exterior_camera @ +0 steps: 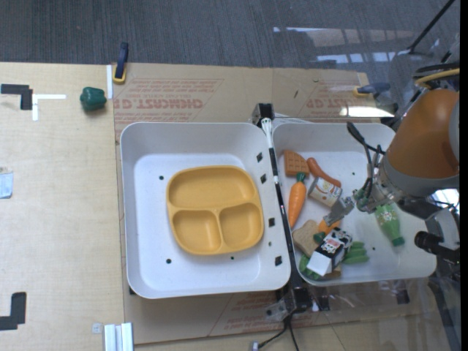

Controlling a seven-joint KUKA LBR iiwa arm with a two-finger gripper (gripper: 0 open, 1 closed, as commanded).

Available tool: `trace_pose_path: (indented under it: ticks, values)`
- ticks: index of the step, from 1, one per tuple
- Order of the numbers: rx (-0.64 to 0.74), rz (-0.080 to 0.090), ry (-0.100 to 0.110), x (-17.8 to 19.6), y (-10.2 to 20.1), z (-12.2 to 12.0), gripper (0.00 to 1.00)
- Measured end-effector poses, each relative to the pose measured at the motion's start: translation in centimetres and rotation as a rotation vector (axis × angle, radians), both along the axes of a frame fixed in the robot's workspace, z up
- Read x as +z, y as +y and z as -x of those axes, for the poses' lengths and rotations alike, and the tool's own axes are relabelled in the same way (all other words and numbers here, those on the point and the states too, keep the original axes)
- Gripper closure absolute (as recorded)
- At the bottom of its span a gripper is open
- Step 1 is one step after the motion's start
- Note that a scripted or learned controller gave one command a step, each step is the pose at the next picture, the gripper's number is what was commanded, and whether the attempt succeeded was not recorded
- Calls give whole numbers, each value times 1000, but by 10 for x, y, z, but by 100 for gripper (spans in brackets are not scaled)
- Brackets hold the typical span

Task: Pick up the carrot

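Carrot (pixel 295 202) looks light, rigid, smooth plastic: grip across thick orange middle; pincer (pixel 341 211) state cannot tell, nothing visibly held.

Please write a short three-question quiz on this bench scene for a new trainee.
1. True or false: the carrot lies in the same bin as the yellow plate.
2. Which is nearest the gripper? A) green bottle B) yellow plate C) green object on the bench
3. Fill in: the carrot's green top points toward the ___ edge of the view.

Key: 1 false, it lies in the right bin; 2 A; 3 top.
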State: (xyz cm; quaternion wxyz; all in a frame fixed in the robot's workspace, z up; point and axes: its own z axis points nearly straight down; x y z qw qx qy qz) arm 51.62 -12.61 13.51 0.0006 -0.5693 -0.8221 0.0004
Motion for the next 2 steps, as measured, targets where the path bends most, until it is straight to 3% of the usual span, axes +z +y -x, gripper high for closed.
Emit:
trace_pose_path:
  ticks: [1, 2]
  values:
    - [-195, -2, -5, -41, 25, -8, 0]
    - [-202, -1, -7, -32, 23, -9, 100]
